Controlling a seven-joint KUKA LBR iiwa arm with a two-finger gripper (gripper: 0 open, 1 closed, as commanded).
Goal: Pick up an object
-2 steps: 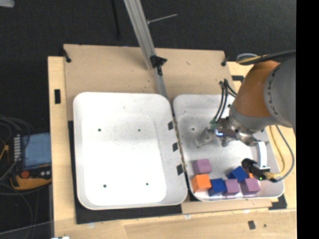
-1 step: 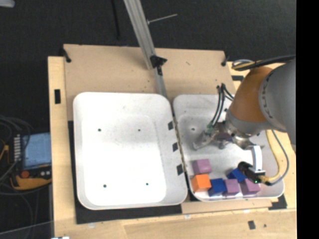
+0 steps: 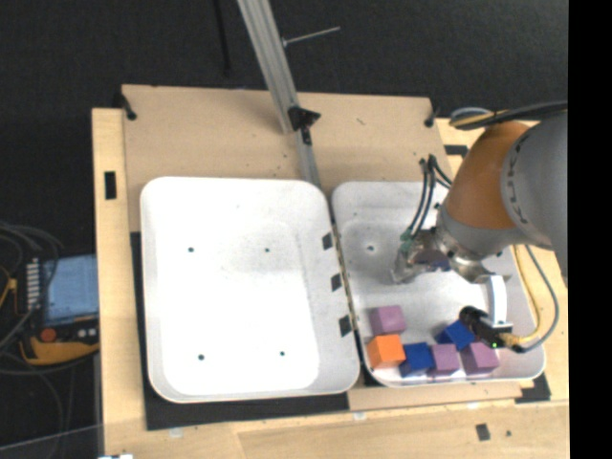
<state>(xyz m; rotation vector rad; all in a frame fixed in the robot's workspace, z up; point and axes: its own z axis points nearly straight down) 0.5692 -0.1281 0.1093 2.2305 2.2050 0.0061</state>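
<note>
Several small blocks lie in the near part of the right bin (image 3: 368,213): a purple block (image 3: 387,318), an orange block (image 3: 386,350), a blue block (image 3: 418,358), a second purple block (image 3: 446,359), a third purple block (image 3: 480,357) and another blue block (image 3: 457,334). My gripper (image 3: 405,265) hangs low over the bin's middle, a little beyond the purple and orange blocks. Nothing shows between its tips. The arm's bulk covers the bin's right side.
The left bin (image 3: 239,285) sits beside the right one, with black clips along the shared edge. A slanted metal rail (image 3: 273,55) reaches down to the bench's back. A blue device with cables (image 3: 67,290) lies off the bench at left.
</note>
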